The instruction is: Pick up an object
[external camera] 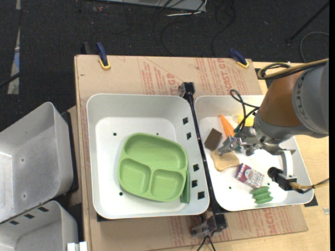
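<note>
My gripper [230, 146] is low in the right bin [301, 192], reaching in from the right. It sits just above the top edge of a tan toast slice [226, 161]. A brown block [213, 138] lies just left of it. An orange carrot [227, 125] lies just above it, with a yellow piece [245, 121] beside that. A purple and white packet [250, 176] and a green ridged piece [261, 194] lie toward the bin's front. Nothing is seen held.
The left bin [104, 114] holds a green divided plate [153, 167]. A black divider [198, 140] runs between the two bins. The grey arm with its orange band [282, 106] covers the right bin's far right part. Blue and yellow clamps [103, 56] sit on the bench's back edge.
</note>
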Controlling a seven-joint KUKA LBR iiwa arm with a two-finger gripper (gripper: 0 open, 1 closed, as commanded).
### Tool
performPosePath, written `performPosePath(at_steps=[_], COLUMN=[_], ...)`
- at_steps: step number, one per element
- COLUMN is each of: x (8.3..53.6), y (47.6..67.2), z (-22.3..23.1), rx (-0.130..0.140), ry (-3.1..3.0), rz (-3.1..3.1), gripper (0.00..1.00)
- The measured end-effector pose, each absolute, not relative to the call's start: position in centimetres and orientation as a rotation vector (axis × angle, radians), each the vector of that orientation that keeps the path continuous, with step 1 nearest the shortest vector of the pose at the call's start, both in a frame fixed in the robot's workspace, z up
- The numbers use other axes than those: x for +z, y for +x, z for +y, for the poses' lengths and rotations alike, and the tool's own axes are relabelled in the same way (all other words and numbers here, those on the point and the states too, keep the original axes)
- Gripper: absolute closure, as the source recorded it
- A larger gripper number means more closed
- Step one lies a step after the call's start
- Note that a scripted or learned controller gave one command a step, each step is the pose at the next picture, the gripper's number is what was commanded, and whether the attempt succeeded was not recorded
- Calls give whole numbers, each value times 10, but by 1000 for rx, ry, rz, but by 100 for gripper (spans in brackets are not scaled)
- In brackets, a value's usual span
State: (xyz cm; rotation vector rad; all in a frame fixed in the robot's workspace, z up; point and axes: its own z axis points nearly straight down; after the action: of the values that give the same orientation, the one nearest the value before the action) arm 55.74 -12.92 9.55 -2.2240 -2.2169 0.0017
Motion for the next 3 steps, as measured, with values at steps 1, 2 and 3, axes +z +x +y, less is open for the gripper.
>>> performPosePath(at_steps=[1, 2, 3], x=[109, 158, 220], y=[559, 566, 572], z=[-129, -121, -123], rx=[-4, -3, -6], ry=[-2227, -2220, -2222], rz=[-2220, -2227, -2230], gripper=[100, 100, 100])
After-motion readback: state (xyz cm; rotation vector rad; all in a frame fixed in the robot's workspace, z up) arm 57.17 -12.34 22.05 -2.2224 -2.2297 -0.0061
